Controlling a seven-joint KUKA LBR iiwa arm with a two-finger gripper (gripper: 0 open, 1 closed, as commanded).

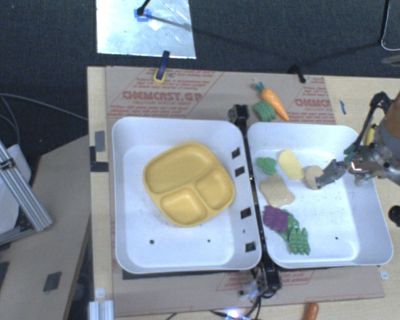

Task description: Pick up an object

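A: What is seen at the gripper (328, 175) in the camera view?

B: It is seen low inside the right bin (370, 245), at the end of the grey arm (393, 145) reaching in from the right. Whether it is wide or narrow cannot be told, and nothing can be made out as held.

A: What is found closest to it?

B: A small tan round piece (313, 177) is placed just to its left, touching or nearly touching the tip; which of the two cannot be told. A yellow oval toy (291, 165) lies further left and slightly up, and a green leafy piece (266, 165) is set beyond that.

A: And below the gripper?

B: A beige bread-like slice (276, 192) lies down and to the left. A purple grape bunch (276, 218) and a green toy (298, 239) are found lower still, side by side.

A: What is placed farther off?

B: A yellow divided plate (189, 183) is held in the left bin (130, 245), well apart to the left. A toy carrot (275, 101) rests on the counter (207, 89) above and left, outside both bins.
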